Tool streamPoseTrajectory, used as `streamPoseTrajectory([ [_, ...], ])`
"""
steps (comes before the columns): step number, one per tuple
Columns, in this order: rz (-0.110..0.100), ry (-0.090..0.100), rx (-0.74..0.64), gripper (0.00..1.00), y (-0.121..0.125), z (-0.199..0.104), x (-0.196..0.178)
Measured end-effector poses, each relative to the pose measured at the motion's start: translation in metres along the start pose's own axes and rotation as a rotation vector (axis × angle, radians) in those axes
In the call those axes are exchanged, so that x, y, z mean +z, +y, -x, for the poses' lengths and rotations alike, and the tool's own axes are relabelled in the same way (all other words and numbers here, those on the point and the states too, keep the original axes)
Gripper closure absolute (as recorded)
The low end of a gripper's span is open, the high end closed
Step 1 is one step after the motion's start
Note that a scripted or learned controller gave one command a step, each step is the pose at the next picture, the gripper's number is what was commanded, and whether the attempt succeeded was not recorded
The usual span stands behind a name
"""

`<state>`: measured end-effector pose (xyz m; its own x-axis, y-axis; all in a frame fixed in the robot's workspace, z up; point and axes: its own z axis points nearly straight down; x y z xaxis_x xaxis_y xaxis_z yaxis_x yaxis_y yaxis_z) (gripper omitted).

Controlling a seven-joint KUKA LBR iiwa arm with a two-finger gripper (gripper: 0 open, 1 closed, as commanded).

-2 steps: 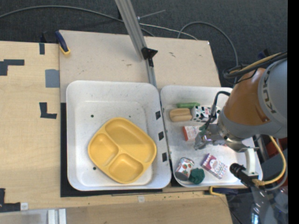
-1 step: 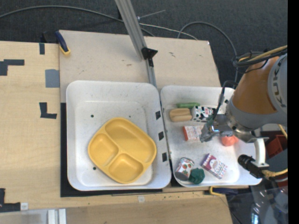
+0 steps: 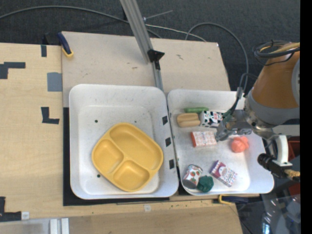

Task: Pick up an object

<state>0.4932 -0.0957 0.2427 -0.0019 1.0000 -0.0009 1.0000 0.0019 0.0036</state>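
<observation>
1. Candidate objects all sit in the right bin [image 3: 253, 179]. A pink-red ball [image 3: 238, 144] lies just right of the gripper, near the bin's right side.
2. A small red-and-white box [image 3: 203, 139] lies flat at mid-bin, just left of the gripper and close to touching it.
3. A black-and-white cow-pattern carton [image 3: 212, 117] sits above that box. A tan bread-roll shape [image 3: 187, 120] is beside it on the left, and a green stick-like item [image 3: 196, 110] lies along the top of the roll.
4. Along the near edge: a round red-and-white printed item [image 3: 192, 174] with a dark green lump [image 3: 205, 184] touching it on the right. A purple-and-white packet [image 3: 224, 173], tilted, is a little further right.
5. Gripper [image 3: 225, 130] is low over the right bin, between the red-and-white box and the ball. Can't tell the jaw opening from this angle, and nothing is visibly held.
6. Arm [image 3: 275, 89] comes in from the right, with the orange band above the grey wrist.
7. Left bin [image 3: 80, 130] holds a yellow three-compartment tray [image 3: 127, 156], set at an angle, well apart from the gripper.
</observation>
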Motion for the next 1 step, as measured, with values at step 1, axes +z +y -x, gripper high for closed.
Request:
streamPoseTrajectory([
  [1,-0.004,0.003,-0.006,1.0,0.0234,-0.0594,0.0],
])
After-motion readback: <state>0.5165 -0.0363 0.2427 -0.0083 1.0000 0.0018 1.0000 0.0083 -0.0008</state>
